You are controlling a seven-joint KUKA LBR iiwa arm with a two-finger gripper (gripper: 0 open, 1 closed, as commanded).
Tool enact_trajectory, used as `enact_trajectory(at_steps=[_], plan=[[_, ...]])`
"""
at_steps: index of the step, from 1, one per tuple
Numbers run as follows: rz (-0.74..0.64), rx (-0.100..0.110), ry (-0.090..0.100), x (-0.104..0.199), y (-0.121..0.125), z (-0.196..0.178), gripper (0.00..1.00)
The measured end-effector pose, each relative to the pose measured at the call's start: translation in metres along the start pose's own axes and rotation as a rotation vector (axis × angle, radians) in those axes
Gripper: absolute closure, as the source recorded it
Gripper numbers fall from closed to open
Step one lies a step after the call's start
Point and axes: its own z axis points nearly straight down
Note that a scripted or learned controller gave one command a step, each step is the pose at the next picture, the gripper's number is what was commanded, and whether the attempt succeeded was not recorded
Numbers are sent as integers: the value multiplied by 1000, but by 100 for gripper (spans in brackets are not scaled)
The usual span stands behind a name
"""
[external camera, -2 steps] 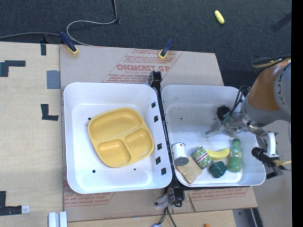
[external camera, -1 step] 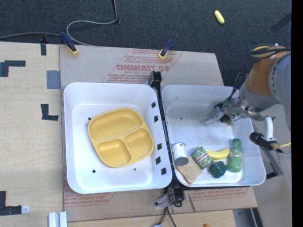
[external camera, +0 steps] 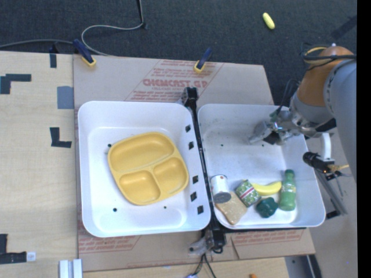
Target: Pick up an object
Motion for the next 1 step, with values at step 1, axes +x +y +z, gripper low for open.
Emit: enact_trajectory(at_steps=[1], plan=[[-1, -3, -4, 37, 36, 0, 0]])
